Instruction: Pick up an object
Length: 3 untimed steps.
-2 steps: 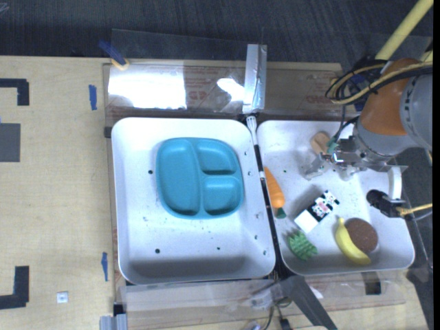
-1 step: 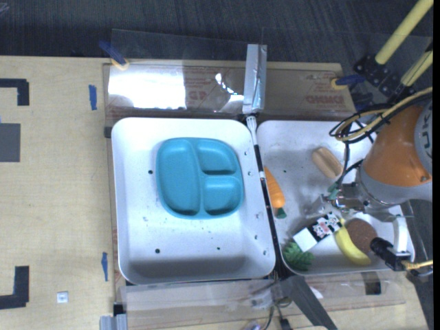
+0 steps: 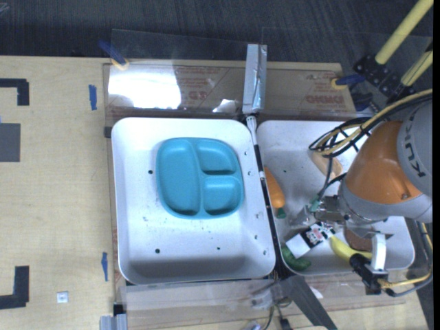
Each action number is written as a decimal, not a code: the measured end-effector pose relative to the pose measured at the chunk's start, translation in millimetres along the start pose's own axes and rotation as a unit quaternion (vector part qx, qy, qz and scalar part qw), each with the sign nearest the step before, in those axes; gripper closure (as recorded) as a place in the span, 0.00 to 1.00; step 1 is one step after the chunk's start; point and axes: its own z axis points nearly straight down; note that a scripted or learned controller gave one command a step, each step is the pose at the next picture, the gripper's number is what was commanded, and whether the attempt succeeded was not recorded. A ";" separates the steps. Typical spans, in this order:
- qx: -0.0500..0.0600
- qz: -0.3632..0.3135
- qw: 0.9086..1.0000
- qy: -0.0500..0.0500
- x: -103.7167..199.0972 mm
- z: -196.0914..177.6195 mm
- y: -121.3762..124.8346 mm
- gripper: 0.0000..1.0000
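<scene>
This is a robotics lab: a plywood bench [image 3: 55, 184] marked with blue tape [image 3: 92, 96] and black squares (at nine o'clock), two white bins [image 3: 130, 205] fenced by clear taped panels [image 3: 206, 81], loose cables [image 3: 337, 139] and a yellow-legged stand [image 3: 409, 23] at two o'clock.

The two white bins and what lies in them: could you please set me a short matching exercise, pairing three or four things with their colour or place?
Things:
1. Divided tray
2. Carrot-like piece
3. Banana-like piece
4. Arm's wrist band

Descriptions:
A. Yellow, near the front of the right bin
B. Blue, lying in the left bin
C. Orange, above the right bin, on the robot
D. Orange, beside the right bin's left wall

Pairs: 1-B, 2-D, 3-A, 4-C
</scene>
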 end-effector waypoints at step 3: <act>-0.001 -0.078 0.997 0.001 -1.3 -0.2 1.6 0.00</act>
